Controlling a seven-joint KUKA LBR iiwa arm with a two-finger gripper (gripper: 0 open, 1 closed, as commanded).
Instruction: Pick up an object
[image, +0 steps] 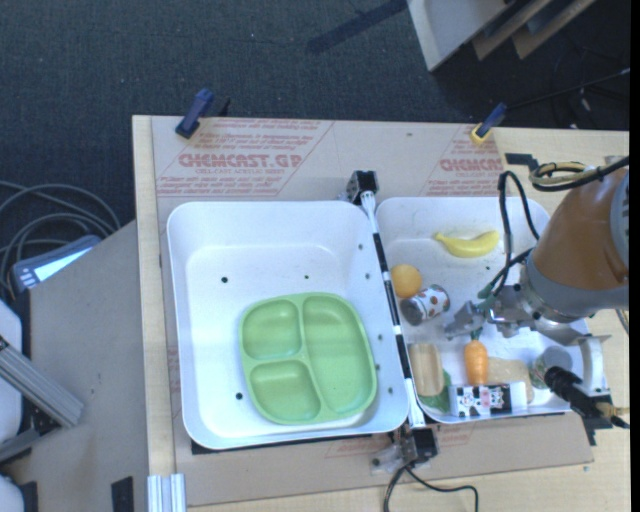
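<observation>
Dark carpet surrounds the surface (300, 150), a board printed with red lettering and held by clamps at its far edge, bearing two shallow white bins side by side.

Camera view: the left bin (200, 250) holds a green divided tray (305, 357) toward 5 o'clock of its floor. The right bin (420, 215) holds the candidate objects. A yellow banana (467, 242) lies at 12 o'clock of that bin; an orange ball (405, 279) sits at 10 o'clock, with a small printed can (427, 302) just beside it on its 4 o'clock side. A carrot-like piece (476, 361) stands near the bin's centre, a tan block (426, 369) lies at 8 o'clock along the divider, and a black-and-white carton (485, 398) lies at 6 o'clock.

The arm (585, 255) enters from 3 o'clock and hangs over the right bin. The claw (478, 318) sits between the can and the carrot-like piece, just above the latter; whether it is spread or pressed together cannot be told, and nothing is seen pinched in it.

Assessment: the approach step appears to be in hand, with no object secured. The next move likely calls for settling squarely over one item, probably the carrot-like piece or the can, then descending without nudging the crowded neighbours.
</observation>
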